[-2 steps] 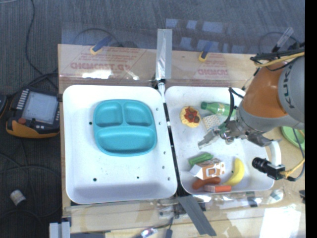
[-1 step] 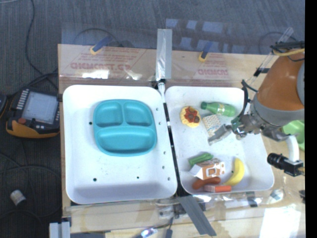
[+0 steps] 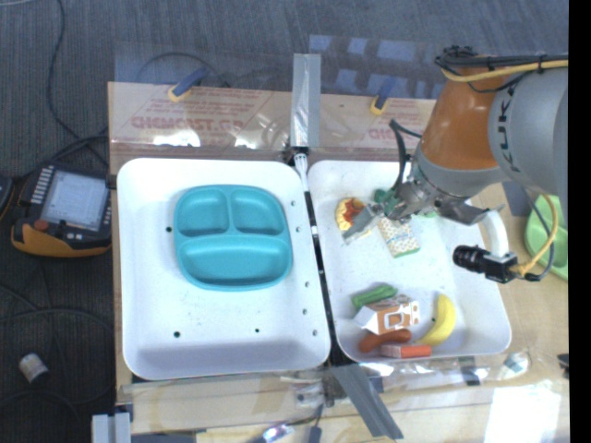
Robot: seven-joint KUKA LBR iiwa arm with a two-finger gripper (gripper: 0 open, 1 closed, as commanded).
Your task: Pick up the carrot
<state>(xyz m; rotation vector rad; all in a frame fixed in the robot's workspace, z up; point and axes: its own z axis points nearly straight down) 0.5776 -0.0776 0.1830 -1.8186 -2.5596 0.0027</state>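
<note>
The gripper [image 3: 395,206] sits low at the back of the right bin [image 3: 480,340]; whether it is open or closed cannot be told; the carrot [image 3: 414,351] lies apart at the front edge, beside the banana [image 3: 443,319], so the arm seems off target

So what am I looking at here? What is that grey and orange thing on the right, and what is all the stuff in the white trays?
That is a robot arm, filmed by one camera fixed above the bench and looking down at a slant. At its tip is a two-finger gripper, its hand for picking things up. It is low over the far part of the right bin, near a pizza slice toy and a patterned card; I can't tell whether it holds anything. Nearer the front of that bin lie toy foods: a banana, a green vegetable, a small carton and the carrot it is meant to pick up. The left bin holds a blue divided plate.
</note>
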